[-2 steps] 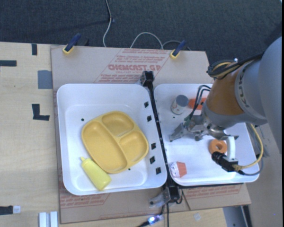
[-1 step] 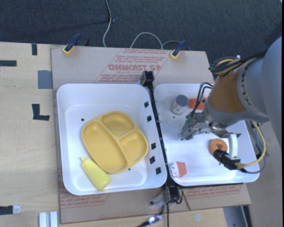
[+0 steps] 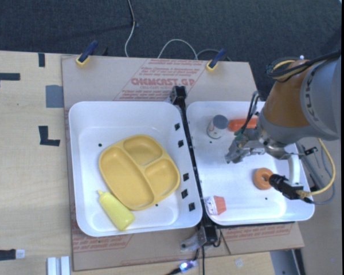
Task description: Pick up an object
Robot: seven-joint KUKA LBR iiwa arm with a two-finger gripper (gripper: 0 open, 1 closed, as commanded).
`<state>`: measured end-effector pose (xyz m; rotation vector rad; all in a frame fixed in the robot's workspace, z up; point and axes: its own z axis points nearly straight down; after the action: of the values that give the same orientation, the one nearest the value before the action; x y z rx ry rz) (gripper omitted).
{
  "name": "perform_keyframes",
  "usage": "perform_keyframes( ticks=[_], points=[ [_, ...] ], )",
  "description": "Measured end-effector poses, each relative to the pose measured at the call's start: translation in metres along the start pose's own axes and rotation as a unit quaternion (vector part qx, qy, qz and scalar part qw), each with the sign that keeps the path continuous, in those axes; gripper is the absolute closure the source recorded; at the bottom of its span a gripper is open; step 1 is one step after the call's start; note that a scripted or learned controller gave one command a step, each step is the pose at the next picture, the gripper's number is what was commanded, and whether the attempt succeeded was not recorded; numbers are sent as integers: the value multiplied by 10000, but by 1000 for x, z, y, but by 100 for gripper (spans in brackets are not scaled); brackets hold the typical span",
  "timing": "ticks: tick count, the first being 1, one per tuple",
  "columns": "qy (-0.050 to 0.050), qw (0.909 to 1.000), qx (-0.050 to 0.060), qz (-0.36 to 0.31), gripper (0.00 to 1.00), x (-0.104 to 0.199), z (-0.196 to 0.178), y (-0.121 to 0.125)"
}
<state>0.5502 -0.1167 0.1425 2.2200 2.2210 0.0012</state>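
Worktop (image 3: 23, 153): pale wood grain, carrying a cardboard sheet (image 3: 160, 79) and two shallow white bins side by side.

Left bin (image 3: 80, 130): holds a yellow divided tray (image 3: 139, 171), three compartments, lying flat near the middle; a yellow squeeze bottle (image 3: 116, 209) lies on its side just beside the tray's near-left edge.

Right bin (image 3: 246, 211): holds four small items.
- Grey cylinder (image 3: 218, 125), upright, toward the far-left part of the bin.
- Orange piece (image 3: 238, 124), just beside the cylinder, partly hidden by the arm.
- Orange ring (image 3: 263, 178), lying flat toward the right side.
- Small orange-and-white block (image 3: 216, 204), at the near-left corner, close to the bin wall.

Pincer (image 3: 239, 152): low over the middle of the right bin, between the cylinder and the ring; whether it is spread or closed cannot be told, and nothing is seen gripped in it.

Handling note, by judgement: the ring is the nearest candidate. It looks light and possibly soft, so it may squash or slide on the smooth bin floor. Best hold is across its outer rim, or with one finger through the hole. The cylinder looks stiff and liable to tip; grip it across its sides.
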Motion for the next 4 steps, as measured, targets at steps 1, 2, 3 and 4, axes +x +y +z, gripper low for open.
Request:
perform_keyframes(
  ticks=[1,2,3,4],
  points=[
    [-2,10000,-9,-4,100,0,-48,-8],
    [-4,10000,-13,-8,100,0,-101,-7],
    [7,10000,14,-25,100,45,-91,-3],
    [9,10000,21,-31,100,103,-79,0]
  ],
)
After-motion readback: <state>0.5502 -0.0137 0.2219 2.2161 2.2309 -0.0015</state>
